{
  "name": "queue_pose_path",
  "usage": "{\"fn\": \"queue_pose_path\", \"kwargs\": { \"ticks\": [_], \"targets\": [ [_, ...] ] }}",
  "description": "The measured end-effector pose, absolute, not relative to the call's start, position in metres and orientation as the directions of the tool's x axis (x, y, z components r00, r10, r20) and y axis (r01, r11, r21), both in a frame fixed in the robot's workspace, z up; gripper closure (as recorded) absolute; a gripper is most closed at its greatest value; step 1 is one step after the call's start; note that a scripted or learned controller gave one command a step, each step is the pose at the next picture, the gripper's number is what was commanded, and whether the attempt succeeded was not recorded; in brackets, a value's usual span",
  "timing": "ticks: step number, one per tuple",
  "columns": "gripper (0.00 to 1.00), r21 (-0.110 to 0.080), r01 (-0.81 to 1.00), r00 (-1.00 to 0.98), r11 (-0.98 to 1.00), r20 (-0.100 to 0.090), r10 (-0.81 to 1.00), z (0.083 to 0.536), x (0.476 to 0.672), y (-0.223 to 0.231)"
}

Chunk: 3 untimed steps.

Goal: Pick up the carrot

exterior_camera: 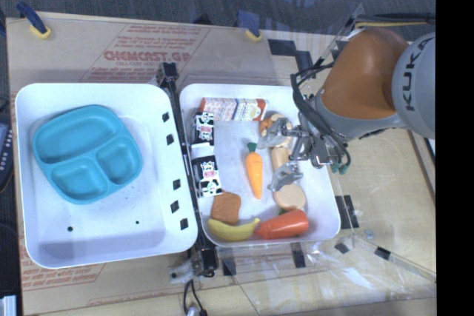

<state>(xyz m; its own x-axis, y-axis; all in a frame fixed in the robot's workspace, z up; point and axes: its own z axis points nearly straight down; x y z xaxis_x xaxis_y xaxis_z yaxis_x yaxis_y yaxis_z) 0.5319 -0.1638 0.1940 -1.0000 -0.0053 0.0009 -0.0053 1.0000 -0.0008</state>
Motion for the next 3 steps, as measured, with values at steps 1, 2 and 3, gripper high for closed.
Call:
{"fn": "queue_pose_path", "kwargs": {
  "ticks": [1,2,3],
  "targets": [
    [0.00,0.002,0.076,-0.997,0.997,0.000,0.076,0.091,0.554,-0.131],
    [1.00,0.000,0.068,-0.998,0.998,-0.002,0.068,0.103,0.555,-0.130],
    [1.00,0.001,0.101,-0.995,0.995,-0.006,0.101,0.140,0.549,-0.091]
  ]
}}
